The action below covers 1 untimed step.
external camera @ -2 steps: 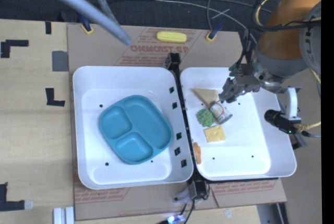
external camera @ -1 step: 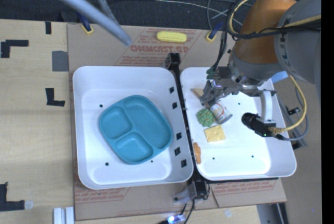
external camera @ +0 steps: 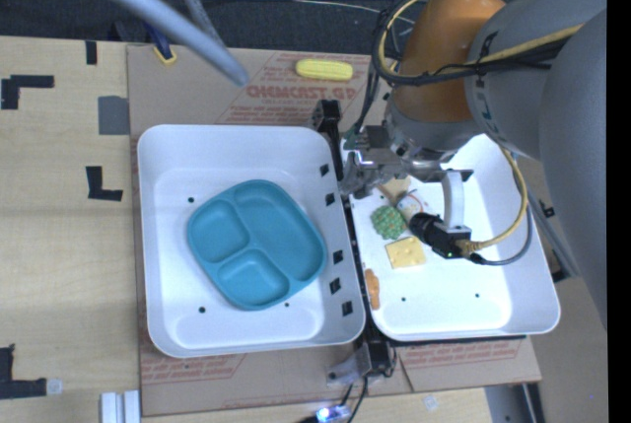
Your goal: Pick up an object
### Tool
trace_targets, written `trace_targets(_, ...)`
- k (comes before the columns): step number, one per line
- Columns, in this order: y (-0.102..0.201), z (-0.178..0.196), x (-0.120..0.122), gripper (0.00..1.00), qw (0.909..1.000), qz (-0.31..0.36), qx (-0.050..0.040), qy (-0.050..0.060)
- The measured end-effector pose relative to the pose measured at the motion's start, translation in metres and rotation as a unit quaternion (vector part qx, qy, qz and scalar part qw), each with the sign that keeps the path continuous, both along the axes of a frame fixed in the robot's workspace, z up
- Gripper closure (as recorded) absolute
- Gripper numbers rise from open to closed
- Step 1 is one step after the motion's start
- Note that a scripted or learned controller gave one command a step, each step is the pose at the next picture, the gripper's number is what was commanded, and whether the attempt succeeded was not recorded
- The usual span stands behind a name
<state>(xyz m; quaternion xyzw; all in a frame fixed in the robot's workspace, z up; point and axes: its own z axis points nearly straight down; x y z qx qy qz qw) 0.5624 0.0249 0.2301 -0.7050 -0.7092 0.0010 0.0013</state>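
Hovering low over right bin [external camera: 513, 308], gripper [external camera: 394, 186] sat above green piece [external camera: 388, 220], presumably lining up pick. Grip state: cannot tell, wrist hid it. Yellow piece [external camera: 405, 254] lay just beside. Blue tray [external camera: 256, 243] rested in left bin [external camera: 163, 214], apart from targets.

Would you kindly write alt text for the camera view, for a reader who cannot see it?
A grey robot arm with an orange band reaches from the right down into the right white bin, above small items including a green piece and a yellow piece. The left white bin holds a blue divided tray. A yellow object lies on the cardboard behind the bins.
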Motion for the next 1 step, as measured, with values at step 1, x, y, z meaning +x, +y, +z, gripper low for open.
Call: trace_targets(1,0.0441,0.0001,0.0041,1.0,1.0,0.0,0.0003,-0.001)
